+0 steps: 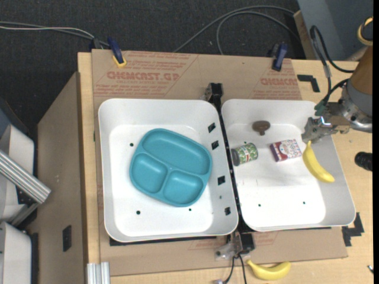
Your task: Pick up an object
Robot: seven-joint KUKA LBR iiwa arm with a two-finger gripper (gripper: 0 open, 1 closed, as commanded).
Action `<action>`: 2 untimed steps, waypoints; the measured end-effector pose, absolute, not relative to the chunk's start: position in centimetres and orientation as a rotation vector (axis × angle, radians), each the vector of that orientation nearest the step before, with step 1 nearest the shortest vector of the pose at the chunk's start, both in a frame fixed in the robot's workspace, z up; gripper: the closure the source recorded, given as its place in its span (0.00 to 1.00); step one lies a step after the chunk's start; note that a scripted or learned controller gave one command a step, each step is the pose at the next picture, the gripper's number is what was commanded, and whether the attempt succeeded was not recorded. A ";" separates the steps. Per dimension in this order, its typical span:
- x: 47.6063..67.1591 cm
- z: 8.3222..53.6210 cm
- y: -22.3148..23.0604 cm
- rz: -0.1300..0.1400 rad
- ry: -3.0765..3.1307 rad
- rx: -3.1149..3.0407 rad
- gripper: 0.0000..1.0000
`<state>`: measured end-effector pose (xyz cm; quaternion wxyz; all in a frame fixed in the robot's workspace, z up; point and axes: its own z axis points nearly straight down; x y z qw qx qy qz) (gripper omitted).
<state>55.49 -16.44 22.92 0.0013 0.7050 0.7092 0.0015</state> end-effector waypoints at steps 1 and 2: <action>58.1 23.1 -11.0 0.005 2.229 2.213 1.00; 58.5 22.6 -5.9 0.001 2.230 2.217 1.00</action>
